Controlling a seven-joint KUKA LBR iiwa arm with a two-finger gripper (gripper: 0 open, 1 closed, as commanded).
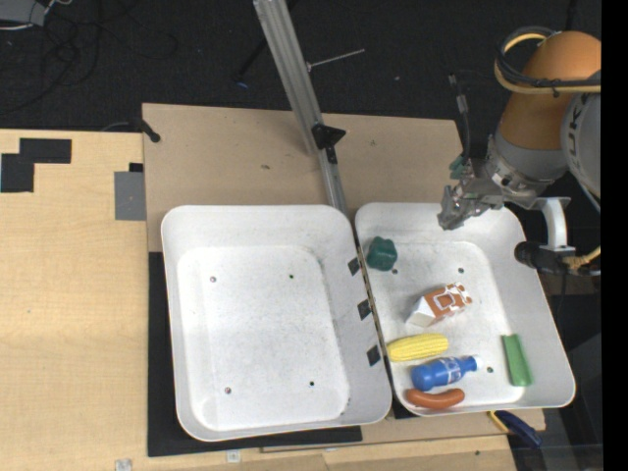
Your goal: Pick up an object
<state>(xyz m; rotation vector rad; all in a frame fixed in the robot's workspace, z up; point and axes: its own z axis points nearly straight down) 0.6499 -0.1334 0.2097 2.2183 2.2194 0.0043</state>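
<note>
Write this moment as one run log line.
gripper: over right bin far edge | holding: nothing visible | corn, blue bottle: in bin

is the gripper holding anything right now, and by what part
Nothing is held. The gripper hangs over the right bin's far rim with nothing between its fingers.

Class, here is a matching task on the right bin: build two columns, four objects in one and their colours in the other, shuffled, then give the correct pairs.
Objects:
1. corn cob
2. bottle
3. sausage
4. flat block by the right wall

Colours:
A. blue
B. green
C. yellow
D. red-orange

Pairs: 1-C, 2-A, 3-D, 4-B

All four lie in the near part of the right bin.
</note>
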